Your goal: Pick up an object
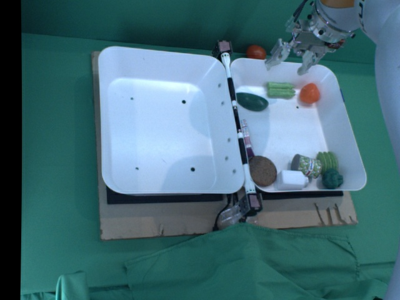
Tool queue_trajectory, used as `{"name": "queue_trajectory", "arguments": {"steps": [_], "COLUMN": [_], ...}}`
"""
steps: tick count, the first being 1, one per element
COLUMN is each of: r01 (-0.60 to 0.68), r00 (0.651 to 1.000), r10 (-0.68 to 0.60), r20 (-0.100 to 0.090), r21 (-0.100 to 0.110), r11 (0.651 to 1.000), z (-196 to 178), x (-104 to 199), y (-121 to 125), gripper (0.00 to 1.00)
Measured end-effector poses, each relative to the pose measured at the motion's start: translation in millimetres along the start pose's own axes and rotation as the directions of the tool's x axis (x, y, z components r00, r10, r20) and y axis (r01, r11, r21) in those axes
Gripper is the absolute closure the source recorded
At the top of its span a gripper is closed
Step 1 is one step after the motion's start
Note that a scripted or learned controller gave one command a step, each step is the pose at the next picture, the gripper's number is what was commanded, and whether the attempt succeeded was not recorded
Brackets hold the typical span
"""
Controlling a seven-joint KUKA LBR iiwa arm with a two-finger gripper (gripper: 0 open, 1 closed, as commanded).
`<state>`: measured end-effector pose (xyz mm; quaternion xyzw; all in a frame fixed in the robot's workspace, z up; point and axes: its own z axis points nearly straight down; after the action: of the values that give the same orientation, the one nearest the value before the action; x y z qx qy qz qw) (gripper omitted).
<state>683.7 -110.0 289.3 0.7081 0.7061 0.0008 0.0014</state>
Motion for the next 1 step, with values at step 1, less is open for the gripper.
{"name": "queue_trajectory", "arguments": {"steps": [1], "r01": [-0.001], "r00": [1.000], "r10": [0.001], "r20": [0.002], "r21": [0.002], "r11": [1.000], "z": [99.3], "x": [-8.3], "y": [3.3], "gripper": [0.00]}}
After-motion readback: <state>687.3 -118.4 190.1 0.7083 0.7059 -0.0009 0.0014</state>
